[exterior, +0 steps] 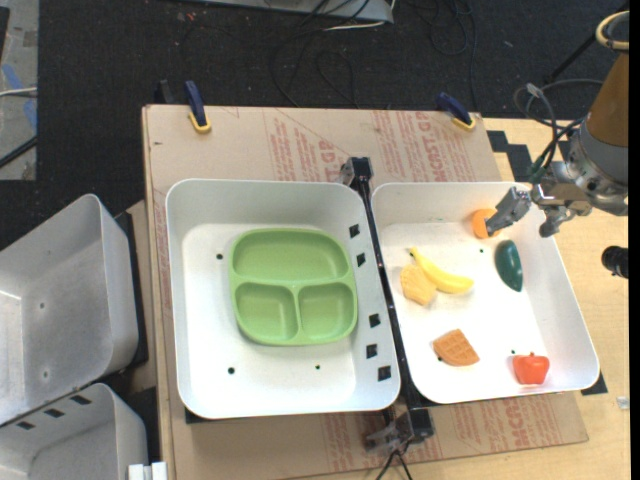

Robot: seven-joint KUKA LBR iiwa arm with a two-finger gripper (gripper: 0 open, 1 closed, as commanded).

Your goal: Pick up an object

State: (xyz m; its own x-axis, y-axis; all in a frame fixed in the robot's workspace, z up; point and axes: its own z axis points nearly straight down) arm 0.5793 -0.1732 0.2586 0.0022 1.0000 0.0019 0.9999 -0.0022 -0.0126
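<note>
The hand, fingers spread and holding nothing, hung over the right bin's far edge, just beside the orange piece; the banana lay mid-bin.

A green divided plate lies in the left white bin, which serves as landmark. Both bins rest on a brown cardboard sheet clamped at its far edge. Left of the left bin stand two empty-looking white tubs, one nearer the camera.
</note>
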